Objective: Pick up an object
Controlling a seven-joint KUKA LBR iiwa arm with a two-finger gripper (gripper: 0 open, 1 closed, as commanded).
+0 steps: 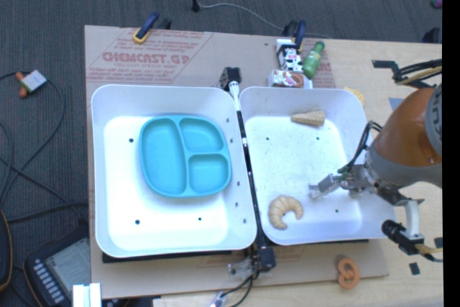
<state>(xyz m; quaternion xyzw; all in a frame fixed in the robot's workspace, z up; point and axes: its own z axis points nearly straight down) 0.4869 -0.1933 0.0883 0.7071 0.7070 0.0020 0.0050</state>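
A tan croissant (284, 211) lies near the front edge of the right bin (269, 158). A beige wedge-shaped piece (308, 118) rests at the back of the same bin. My gripper (327, 185) hangs low over the bin's right side, pointing left, a short way right of the croissant and apart from it. Nothing shows between its fingers.
The left bin (115, 176) holds a blue divided plate (185, 155). A green bottle (313, 59) and a small printed box (287, 73) stand behind the right bin. An orange ring (348, 272) lies on the board in front. The arm's orange band (413, 133) looms over the bin's right wall.
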